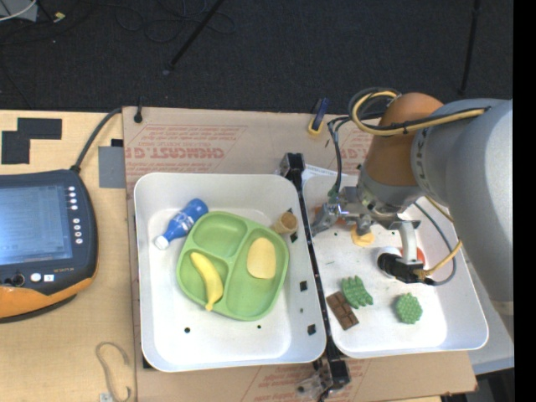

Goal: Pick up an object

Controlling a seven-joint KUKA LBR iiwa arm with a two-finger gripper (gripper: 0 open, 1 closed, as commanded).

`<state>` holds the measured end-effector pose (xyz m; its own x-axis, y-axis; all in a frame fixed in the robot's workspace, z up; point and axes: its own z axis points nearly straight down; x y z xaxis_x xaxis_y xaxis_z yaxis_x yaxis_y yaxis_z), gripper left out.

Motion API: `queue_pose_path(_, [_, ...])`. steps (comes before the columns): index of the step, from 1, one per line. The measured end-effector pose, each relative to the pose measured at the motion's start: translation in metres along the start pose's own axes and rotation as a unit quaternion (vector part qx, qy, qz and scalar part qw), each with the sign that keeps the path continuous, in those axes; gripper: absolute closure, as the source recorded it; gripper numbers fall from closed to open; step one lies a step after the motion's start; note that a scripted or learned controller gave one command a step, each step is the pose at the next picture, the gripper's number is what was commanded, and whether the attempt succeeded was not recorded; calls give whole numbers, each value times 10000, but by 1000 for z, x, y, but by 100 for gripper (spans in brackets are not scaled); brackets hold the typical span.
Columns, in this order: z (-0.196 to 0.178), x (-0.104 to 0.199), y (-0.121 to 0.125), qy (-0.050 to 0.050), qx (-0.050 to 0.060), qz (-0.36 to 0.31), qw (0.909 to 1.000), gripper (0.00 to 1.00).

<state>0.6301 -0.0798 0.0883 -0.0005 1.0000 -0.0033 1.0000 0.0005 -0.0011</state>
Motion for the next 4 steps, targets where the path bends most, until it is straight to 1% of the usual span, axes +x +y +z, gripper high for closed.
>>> queue_pose_path(1, [-13, -1, 1, -1, -21, 20, 10000, 100])
queue_pose_path(2, [-56, -5, 5, 18, -7, 27, 10000, 100])
queue_pose_path(3, [-117, -9, -1, 15, -18, 39, 10000, 100])
queue_pose_path(4, [-141, -11, -1, 17, -6, 29, 10000, 100])
